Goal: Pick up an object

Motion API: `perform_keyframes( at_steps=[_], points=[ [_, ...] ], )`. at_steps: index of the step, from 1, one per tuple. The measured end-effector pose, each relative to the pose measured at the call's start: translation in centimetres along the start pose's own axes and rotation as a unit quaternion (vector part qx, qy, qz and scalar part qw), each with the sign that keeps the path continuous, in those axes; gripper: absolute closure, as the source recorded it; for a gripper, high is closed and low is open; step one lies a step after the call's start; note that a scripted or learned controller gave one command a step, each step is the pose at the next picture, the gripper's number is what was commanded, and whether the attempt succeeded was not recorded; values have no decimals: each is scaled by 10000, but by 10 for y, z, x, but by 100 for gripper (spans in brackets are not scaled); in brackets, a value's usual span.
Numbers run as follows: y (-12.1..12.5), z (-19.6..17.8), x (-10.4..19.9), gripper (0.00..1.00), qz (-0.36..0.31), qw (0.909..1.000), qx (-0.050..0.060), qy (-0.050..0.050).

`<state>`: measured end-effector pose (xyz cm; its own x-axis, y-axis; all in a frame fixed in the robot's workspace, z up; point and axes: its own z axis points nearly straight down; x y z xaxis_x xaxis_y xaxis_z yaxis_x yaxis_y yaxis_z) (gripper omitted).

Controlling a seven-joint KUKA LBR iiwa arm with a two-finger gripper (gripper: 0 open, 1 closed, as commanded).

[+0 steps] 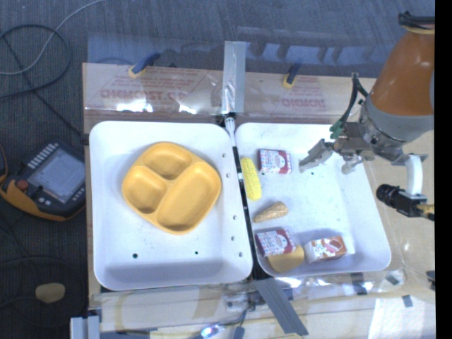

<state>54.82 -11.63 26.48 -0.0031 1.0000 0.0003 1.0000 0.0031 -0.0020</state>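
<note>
Objects for picking all lie in the right bin [367,210], and none has been lifted, so you are at the start of the task. Nearest the gripper [329,155] is a small red and white carton [273,162], lying flat near the bin's far left corner. Just beside it, along the wall shared with the left bin [99,210], lies a corn cob [250,177]. Below that a tan bread roll [270,212] sits near the middle of the floor. At the near edge you have a second red and white carton [275,242], an orange and white packet [328,248] to its right, and a yellow rounded piece [286,260] touching both and partly tucked under them.

The gripper hangs over the far part of the right bin, to the right of the first carton and apart from it. One finger juts out to the left and the other points down at the right, so I read the fingers as spread apart, with nothing between them. How high it is above the bin floor you cannot tell from this slant.

The left bin holds a yellow divided plate [171,186] with three compartments, well away from the arm.

Everything remains to be done: choosing a target, descending, closing and lifting
</note>
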Motion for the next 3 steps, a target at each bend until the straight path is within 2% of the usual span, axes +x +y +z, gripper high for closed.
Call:
perform_keyframes(
  at_steps=[1,2,3],
  points=[
    [11,98,21,0,215,9998,11,-1],
    [120,161,-15,0,305,9994,-137,-20],
    [115,163,1,0,-129,9997,-174,-59]
  ],
)
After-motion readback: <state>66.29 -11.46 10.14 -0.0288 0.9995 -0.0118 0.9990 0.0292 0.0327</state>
